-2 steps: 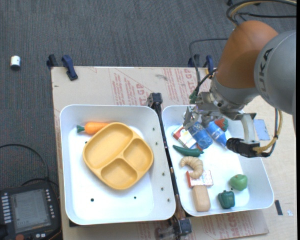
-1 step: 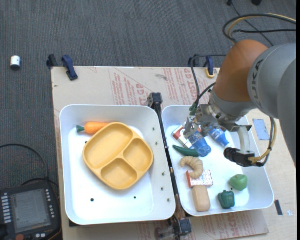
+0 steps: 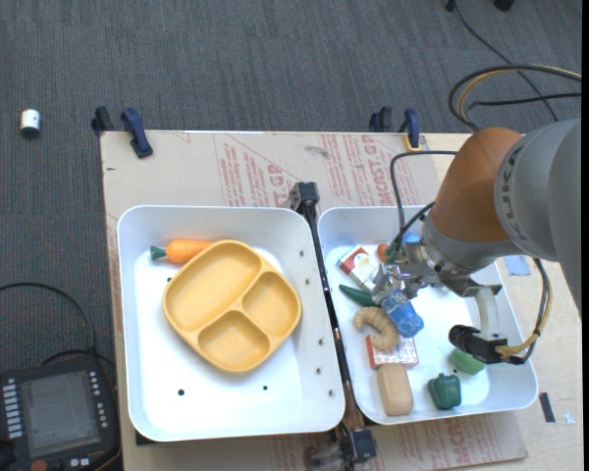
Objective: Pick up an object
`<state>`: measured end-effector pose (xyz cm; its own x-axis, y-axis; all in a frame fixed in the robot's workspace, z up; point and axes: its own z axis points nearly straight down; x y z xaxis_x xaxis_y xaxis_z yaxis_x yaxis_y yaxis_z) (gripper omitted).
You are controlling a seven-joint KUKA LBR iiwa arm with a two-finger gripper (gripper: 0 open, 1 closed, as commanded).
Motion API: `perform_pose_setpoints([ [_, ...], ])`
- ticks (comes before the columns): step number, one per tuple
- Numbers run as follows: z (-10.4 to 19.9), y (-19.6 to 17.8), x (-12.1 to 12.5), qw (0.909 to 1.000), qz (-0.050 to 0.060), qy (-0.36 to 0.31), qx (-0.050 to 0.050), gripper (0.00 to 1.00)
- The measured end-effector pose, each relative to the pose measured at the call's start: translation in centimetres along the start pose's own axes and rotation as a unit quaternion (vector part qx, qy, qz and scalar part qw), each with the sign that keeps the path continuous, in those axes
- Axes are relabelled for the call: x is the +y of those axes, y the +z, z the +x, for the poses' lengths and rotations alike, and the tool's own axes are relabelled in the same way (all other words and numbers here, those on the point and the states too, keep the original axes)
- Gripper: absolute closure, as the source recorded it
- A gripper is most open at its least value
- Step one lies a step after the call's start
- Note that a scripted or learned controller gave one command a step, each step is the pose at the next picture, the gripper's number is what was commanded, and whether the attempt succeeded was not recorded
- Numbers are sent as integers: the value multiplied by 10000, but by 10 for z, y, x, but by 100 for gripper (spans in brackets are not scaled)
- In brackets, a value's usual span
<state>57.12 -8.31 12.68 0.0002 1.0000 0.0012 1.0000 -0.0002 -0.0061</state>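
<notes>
My gripper (image 3: 397,288) hangs low over the middle of the right bin (image 3: 518,386), under the orange-banded wrist. Directly below it, touching or nearly touching, lies a small blue item (image 3: 403,318). Beside that sits a tan curled pastry (image 3: 377,324), with a red and white carton (image 3: 356,261) and a dark green pod (image 3: 354,293) to the gripper's left. Nearer the front are a red-edged packet (image 3: 391,353), a tan bread block (image 3: 395,390) and a green pepper (image 3: 445,391). The arm hides the bin's far right part.
The left bin (image 3: 137,263) holds a yellow divided plate (image 3: 233,304) and an orange carrot (image 3: 182,251). A green lump (image 3: 466,362) lies under a black cable fitting by the right bin's front right. Blue clamps (image 3: 135,130) grip the bench's back edge.
</notes>
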Motion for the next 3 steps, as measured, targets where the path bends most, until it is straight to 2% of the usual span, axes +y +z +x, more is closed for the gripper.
perform_pose_setpoints([
  [1,-34,-57,-44,10000,-12,4,0,100],
  [2,61,-59,23,10000,-9,-24,1,100],
  [3,11,-60,23,10000,-12,-2,-6,100],
])
